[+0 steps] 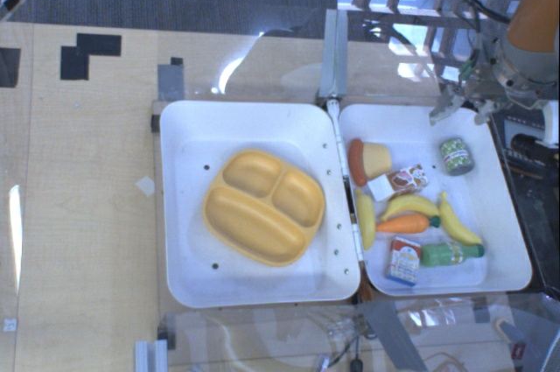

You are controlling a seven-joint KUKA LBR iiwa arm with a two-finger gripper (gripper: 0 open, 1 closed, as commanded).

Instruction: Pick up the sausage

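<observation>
The sausage (356,162) is a short reddish-brown piece lying upright along the left wall of the right bin (503,186), touching a yellow cheese wedge (377,157). My gripper (462,108) hangs over the far right corner of that bin, well to the right of the sausage and above a small green can (455,156). Its two fingers are spread apart with nothing between them.
The right bin also holds bananas (411,206), a carrot (404,224), a green bottle (452,253), a juice carton (403,262) and a small white packet (398,182). The left bin (188,143) holds a yellow divided plate (264,206).
</observation>
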